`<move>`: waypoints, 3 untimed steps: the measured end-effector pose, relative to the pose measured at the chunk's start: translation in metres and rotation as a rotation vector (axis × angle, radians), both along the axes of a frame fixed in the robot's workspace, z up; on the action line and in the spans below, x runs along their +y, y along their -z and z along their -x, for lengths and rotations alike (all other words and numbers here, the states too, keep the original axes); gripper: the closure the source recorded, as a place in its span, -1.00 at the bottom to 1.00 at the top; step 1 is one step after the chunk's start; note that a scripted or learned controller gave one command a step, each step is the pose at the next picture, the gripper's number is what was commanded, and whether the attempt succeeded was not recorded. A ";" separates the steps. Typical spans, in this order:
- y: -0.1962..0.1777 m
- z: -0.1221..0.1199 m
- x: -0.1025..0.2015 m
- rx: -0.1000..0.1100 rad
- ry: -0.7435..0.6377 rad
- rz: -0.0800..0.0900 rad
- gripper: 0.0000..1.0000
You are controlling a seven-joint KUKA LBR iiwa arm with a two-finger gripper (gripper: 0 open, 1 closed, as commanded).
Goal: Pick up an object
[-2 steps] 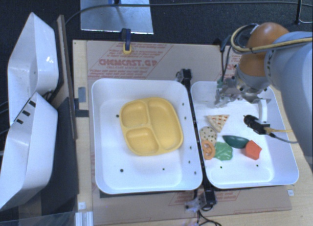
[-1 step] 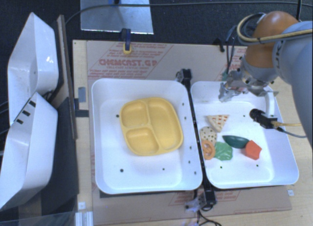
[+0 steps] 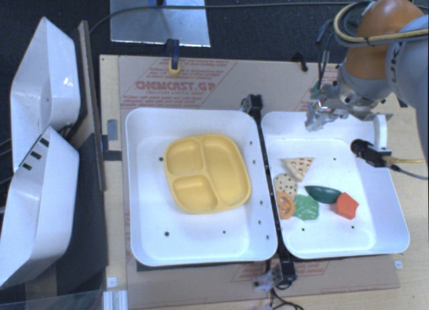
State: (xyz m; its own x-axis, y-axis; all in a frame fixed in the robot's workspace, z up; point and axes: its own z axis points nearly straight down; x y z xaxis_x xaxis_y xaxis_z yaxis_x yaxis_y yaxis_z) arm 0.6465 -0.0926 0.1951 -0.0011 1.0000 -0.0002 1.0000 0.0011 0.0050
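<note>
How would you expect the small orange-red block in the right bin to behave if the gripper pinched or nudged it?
The orange-red block looks stiff and faceted, so it should probably slide rather than roll. It seems small and likely light. A nudge may push it against the dark green piece beside it.

Robotics lab, bench (image 3: 201, 77), white bins (image 3: 201, 251), cabling (image 3: 221, 8)

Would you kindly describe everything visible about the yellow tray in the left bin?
The yellow tray is a rounded-rectangle plate of what looks like matte plastic, moulded into three compartments: two at the far side and one at the near left, beside a larger plain area. It lies flat, turned slightly askew, near the middle of the left bin, resting on its white floor. Nothing lies in the compartments, and it touches none of the bin's walls.
</note>
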 end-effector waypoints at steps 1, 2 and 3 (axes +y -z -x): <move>-0.033 -0.001 0.000 0.002 0.000 0.000 1.00; -0.026 0.019 0.058 0.005 -0.004 -0.001 1.00; -0.018 0.039 0.112 0.005 -0.004 -0.001 1.00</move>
